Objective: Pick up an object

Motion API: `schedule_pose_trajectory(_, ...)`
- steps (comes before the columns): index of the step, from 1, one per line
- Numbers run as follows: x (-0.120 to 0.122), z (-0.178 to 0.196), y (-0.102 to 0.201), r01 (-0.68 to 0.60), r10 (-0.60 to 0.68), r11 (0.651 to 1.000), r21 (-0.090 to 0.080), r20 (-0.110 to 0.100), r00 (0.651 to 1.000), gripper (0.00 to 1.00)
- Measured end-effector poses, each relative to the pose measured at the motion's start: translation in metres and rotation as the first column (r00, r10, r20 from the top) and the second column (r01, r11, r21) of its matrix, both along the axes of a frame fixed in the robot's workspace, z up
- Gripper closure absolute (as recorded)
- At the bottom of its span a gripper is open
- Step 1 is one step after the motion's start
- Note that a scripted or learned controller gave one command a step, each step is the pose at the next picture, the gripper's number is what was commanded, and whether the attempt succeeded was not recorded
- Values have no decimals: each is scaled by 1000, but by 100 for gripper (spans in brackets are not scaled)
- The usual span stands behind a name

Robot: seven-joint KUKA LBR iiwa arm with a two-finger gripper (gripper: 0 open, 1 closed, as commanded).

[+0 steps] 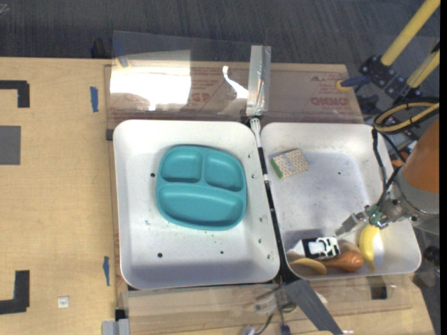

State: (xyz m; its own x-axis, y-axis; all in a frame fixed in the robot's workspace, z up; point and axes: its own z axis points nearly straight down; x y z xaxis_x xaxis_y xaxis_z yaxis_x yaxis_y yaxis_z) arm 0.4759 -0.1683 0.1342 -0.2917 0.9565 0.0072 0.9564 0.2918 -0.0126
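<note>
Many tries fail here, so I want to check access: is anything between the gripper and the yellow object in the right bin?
Nothing visible stands between them. The gripper sits right at the top of the yellow object near the right bin's lower right corner. An orange item lies beside it to the left, not in the way.

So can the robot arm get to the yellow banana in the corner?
Probably yes. The banana lies in the right bin, with the gripper just above it and nothing between them. The bin wall beside it might crowd the jaws.
</note>
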Motion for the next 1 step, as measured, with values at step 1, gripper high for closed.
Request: schedule_pose_trajectory(1,5,-41,-37,49,-49,999,-1,14,999,0)
